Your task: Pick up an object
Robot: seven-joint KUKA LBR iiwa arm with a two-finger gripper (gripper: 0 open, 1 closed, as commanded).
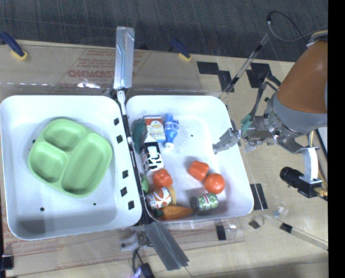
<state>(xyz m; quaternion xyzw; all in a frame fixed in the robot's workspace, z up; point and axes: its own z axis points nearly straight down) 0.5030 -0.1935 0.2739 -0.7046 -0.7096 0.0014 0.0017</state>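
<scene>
Hovering over the right bin's [236, 172] right rim, the gripper [226, 140] holds nothing; whether it is parted or closed, I cannot tell. Objects crowd that bin's left and near parts: a carrot [173, 212] lying along the near wall, long axis left to right, tip to the right; a can [204, 202] on its side just beside it; a tomato [214, 182] and red pepper [198, 169] near the middle. A green tray [70, 156] sits in the left bin [22, 213].
</scene>
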